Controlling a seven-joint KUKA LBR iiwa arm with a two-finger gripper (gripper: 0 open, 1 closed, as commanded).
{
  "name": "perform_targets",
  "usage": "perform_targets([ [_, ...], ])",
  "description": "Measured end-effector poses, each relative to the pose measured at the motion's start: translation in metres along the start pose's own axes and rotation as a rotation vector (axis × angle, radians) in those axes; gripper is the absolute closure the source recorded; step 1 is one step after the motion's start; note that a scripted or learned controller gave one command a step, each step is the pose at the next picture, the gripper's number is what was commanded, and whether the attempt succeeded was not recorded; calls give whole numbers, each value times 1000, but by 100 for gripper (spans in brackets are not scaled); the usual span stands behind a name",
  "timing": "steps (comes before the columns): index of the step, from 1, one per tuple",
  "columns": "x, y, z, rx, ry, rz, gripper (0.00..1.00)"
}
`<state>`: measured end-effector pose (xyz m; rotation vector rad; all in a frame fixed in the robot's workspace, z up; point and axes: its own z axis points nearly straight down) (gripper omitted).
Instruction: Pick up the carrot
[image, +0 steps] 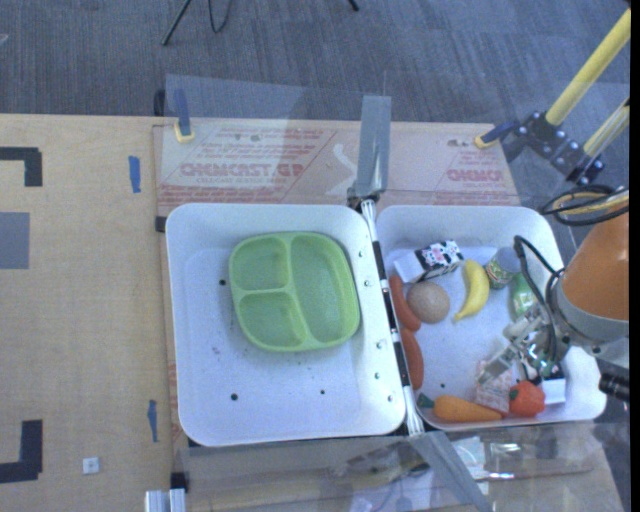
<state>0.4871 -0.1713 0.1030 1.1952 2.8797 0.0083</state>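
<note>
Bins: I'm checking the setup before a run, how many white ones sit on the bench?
2. The left bin holds a green plate; the right bin holds the carrot.

The arm (600, 275) is seen reaching in from the right edge, with its orange band turned toward the camera and a black cable looped beside the wrist. The gripper (512, 355) is pointed down and to the left, set low. Its metal parts are crowded together and cannot be told apart clearly.
</note>
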Motion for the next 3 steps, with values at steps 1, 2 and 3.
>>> perform_targets([
  [1, 0, 0, 0, 0, 0, 0, 0],
  [2, 0, 0, 0, 0, 0, 0, 0],
  [3, 0, 0, 0, 0, 0, 0, 0],
])
